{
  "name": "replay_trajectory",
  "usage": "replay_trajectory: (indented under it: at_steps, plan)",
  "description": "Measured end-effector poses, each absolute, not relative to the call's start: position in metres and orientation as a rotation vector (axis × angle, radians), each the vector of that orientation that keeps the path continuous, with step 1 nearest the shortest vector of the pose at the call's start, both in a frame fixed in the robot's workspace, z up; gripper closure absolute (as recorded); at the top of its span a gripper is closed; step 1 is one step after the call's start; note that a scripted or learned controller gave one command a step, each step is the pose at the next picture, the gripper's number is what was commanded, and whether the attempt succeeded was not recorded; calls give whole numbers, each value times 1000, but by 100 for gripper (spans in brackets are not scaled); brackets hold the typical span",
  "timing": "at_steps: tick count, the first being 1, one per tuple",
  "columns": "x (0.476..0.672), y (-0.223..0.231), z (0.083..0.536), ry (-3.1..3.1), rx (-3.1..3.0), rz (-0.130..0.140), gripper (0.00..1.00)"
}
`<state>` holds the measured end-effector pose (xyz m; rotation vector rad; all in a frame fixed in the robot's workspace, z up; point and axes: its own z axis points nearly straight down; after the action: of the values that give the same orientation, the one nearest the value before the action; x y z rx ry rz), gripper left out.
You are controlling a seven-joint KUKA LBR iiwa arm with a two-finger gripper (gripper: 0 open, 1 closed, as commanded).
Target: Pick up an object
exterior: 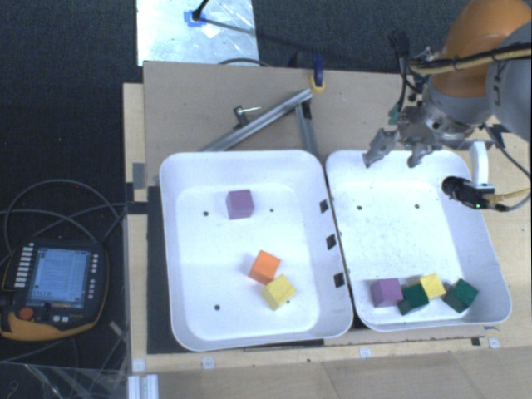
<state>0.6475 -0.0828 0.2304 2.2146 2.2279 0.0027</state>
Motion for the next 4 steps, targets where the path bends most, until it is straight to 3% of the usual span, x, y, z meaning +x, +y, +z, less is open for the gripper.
replay_trajectory:
  at_steps: [1, 3, 4]
  plan:
    - [647, -83, 230, 2228, 2214, 2, 0]
    - [660, -86, 122, 2227, 2221, -6, 0]
    - [660, -86, 89, 2226, 2219, -3, 0]
